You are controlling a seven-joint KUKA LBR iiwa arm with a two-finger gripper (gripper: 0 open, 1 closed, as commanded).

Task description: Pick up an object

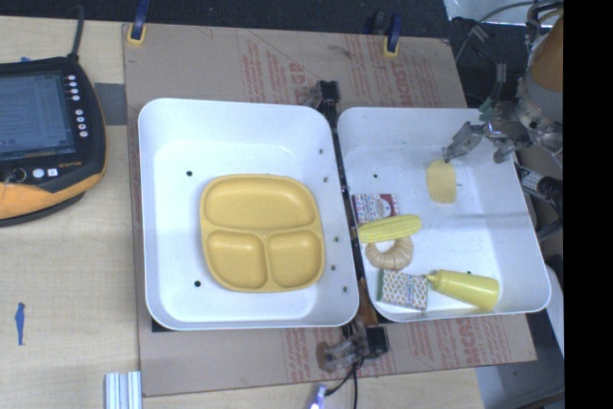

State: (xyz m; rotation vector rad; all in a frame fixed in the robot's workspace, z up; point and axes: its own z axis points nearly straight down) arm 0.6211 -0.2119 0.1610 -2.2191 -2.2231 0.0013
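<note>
Operator: Where is the target?

Technician: The pale yellow block lies in the right bin, just below the gripper. The claw is spread and holds nothing.

Operator: Handling?

Technician: It is probably light, rigid and smooth. Grip across its narrow sides at mid-height; its rounded edges may slip.

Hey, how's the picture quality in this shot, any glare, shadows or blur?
Camera view: even overhead light; the left bin looks bright, nearly washed out along its rim; a soft shadow falls under the yellow tray; the gripper at the right bin looks slightly soft; small package labels are unreadable.
</note>
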